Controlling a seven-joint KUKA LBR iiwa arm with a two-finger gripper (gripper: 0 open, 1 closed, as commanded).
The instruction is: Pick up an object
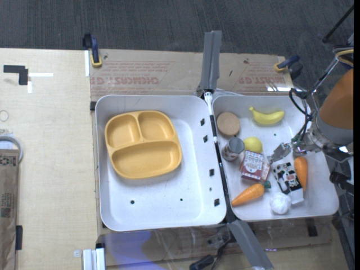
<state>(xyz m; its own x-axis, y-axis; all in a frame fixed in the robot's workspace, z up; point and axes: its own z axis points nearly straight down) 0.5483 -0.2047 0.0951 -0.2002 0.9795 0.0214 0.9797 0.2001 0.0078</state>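
Objects for picking all lie in the right bin (332,207), and from my station I count them out. Near its far edge sits a banana (267,116), with a round brown disc (228,124) toward the far left corner. Just beside the disc, along the left wall, stands a small can (233,149), and a yellow lemon (253,144) touches a red-and-white carton (253,166) next to it. An orange carrot (248,193) lies tilted near the bin's near edge, its green tip pointing at a black-and-white packet (287,178). A white ball (280,205) rests at the near edge, touching that packet's end, and a second carrot (301,172) lies along the packet's right side.

My gripper (283,150) reaches in from the right wall, low over the middle of the bin, just above the packet and beside the carton. I cannot tell how far its fingers are parted (they are small and blurred against the white floor), and I see nothing held between them.

The left bin (112,207) carries a yellow divided plate (143,144) toward its far left corner, well apart from everything else.
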